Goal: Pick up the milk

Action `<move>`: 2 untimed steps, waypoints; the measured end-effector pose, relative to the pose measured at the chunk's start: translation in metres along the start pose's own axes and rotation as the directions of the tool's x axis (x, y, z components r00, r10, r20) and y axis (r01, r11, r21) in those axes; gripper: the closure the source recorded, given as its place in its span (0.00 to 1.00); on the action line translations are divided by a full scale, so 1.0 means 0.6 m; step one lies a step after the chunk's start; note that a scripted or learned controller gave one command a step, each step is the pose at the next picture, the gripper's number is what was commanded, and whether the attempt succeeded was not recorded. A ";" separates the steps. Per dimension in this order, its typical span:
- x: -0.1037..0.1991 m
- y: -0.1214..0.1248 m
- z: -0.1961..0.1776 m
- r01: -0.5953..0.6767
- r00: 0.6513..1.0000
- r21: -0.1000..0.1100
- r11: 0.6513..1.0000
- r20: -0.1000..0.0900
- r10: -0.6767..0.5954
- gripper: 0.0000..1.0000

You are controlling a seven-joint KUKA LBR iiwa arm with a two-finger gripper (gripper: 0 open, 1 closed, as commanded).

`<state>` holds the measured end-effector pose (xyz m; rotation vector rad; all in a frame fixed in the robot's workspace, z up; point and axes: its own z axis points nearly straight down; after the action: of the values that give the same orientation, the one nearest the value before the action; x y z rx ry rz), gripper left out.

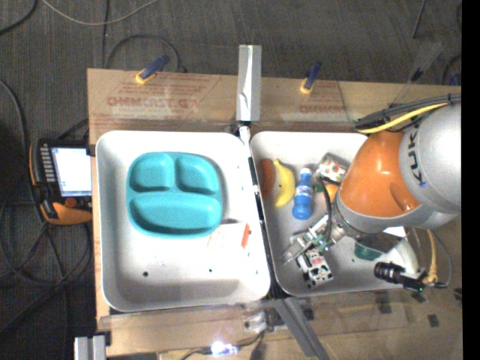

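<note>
Right, nearest me the end effector [307, 247] hangs low in the right bin [339, 292], close to its near wall, and I can't tell from here whether it's released or clenched. Just on its near side, touching or almost, sits a small white printed box [317, 268]. It could be a carton, but the print is too small to read. A teal thing [367, 250] lies just right of it, half under the arm. My best guess for the milk [331, 169] is the small white carton with red and green print at the far side of the same bin. That puts it toward the far wall and slightly right of the end effector, well apart from it. It looks tilted, long axis roughly diagonal, but the arm's orange band covers its right edge, so treat that as a guess. Tight spot: a blue bottle [302, 196] lies just to its left, long axis near-to-far. Then comes a banana [284, 184], and a red-brown thing [267, 177] by the left wall. There's open floor between the end effector and the bottle, so I'd judge: lift, travel far, descend from above, close across the carton's short side. The far wall leaves little room behind it. The left bin [180, 280] has a teal plate [176, 193] and a small orange stick [245, 235], both out of the way.
</note>
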<state>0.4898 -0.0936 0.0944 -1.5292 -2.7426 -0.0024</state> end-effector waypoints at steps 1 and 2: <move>-0.055 -0.046 -0.100 -0.017 1.000 0.001 1.000 0.002 0.017 0.00; 0.028 0.006 -0.148 -0.034 0.999 0.001 0.999 0.000 0.034 0.00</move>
<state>0.4841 -0.0777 0.1830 -1.5762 -2.7158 -0.0012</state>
